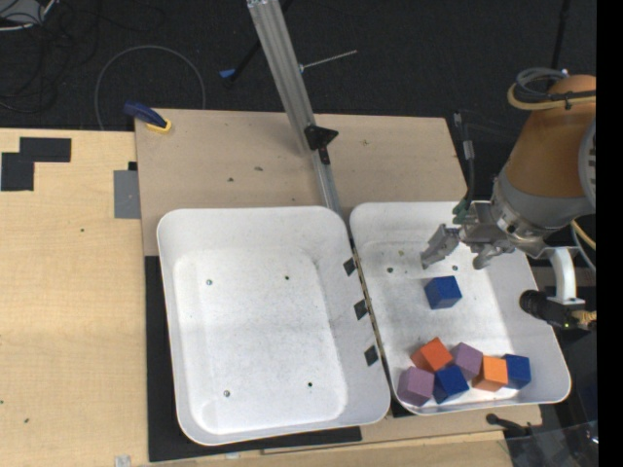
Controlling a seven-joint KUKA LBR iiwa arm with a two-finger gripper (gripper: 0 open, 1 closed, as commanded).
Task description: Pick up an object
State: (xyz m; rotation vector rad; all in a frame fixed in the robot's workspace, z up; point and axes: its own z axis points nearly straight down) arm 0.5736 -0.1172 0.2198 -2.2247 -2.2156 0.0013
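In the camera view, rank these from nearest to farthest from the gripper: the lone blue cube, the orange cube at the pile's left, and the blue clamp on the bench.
From the gripper:
1. Lone blue cube, just below it in the right bin.
2. Orange cube, farther down, at the left of the pile near the bin's bottom edge.
3. Blue clamp, far off at the bench's upper left corner.

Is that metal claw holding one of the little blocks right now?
No. The gripper hangs open above the right bin with nothing between its fingers; the nearest blue cube lies apart on the bin floor.

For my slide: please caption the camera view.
Claw open above a lone blue cube in the right bin.
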